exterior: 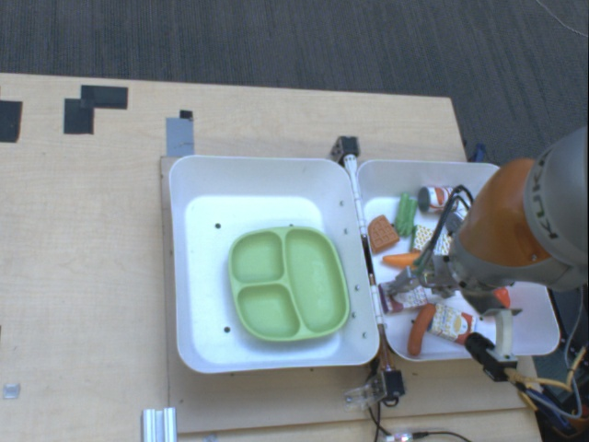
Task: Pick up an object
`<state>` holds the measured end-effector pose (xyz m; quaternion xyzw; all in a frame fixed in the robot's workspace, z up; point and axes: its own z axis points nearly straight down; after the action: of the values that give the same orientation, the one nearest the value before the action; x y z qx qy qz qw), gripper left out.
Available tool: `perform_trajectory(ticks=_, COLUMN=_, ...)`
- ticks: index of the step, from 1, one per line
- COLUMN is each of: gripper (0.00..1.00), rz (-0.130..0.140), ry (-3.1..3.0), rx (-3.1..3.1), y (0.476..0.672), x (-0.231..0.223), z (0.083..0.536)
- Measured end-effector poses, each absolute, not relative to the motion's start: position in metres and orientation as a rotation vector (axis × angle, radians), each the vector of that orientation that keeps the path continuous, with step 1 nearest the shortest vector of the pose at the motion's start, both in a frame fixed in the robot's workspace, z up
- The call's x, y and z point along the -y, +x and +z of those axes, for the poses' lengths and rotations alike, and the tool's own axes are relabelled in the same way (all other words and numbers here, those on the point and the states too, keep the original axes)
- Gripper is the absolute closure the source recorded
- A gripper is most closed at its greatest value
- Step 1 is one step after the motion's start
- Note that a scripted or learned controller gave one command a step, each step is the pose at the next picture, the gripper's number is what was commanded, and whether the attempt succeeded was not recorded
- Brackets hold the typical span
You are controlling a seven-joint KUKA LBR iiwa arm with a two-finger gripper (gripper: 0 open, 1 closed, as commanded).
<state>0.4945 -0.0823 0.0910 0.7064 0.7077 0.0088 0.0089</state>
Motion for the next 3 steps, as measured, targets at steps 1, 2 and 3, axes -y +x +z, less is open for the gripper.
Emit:
perform_trajectory(ticks=1, gripper=1.00, rz=0.033, ry=2.203, rx=-2.210, y=0.496, x=0.082, z=0.103)
perform_trajectory(ticks=2, gripper=0.00, rz=0.033, ry=2.203, rx=-2.210, y=0.496, x=0.082, z=0.103)
perform_trajectory(ticks=3, gripper=1.00, rz=0.039, ry=2.200, rx=-2.214, y=0.498, x=0.080, z=0.114)
